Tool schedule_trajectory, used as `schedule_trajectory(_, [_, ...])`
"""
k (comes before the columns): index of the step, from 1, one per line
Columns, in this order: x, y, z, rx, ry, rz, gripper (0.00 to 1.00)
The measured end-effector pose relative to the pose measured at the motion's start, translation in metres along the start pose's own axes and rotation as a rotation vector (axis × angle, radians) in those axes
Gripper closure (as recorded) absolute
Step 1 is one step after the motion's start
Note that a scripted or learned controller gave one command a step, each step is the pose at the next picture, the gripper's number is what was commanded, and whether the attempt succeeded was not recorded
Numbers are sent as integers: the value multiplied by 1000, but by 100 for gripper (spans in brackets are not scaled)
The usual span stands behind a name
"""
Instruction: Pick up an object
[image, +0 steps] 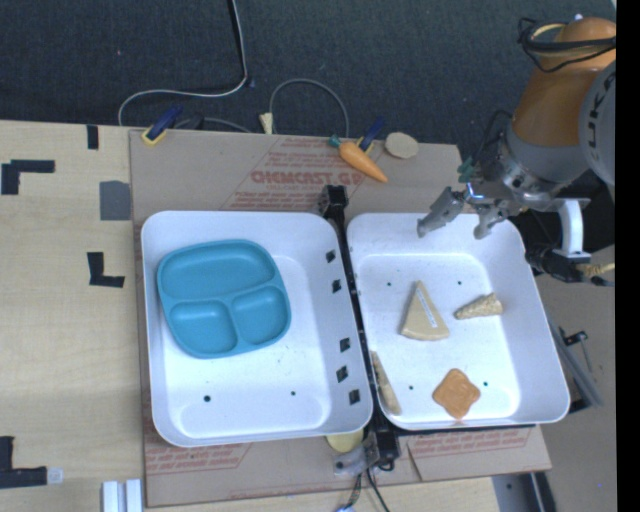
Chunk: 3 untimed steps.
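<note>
Camera view: claw (462, 217) hangs spread and holding nothing over the far edge of the right bin (530, 290), with the sandwich wedge (424, 313), the small bread piece (479, 307) and the round cookie (456, 393) lying apart below it. Best bet is the wedge: it lies nearest, so drop straight down, straddle its narrow width, then close. Left bin (160, 300) has a blue plate (224, 297).
</note>
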<state>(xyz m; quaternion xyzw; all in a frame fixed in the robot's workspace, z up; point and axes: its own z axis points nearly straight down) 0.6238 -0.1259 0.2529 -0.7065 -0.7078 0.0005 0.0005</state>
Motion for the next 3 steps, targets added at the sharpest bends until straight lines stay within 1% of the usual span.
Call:
schedule_trajectory(1, [-18, -64, 136, 17, 3, 5, 0])
schedule_trajectory(2, [31, -59, 169, -2, -4, -1, 0])
schedule_trajectory(3, [28, -58, 156, -7, -4, 1, 100])
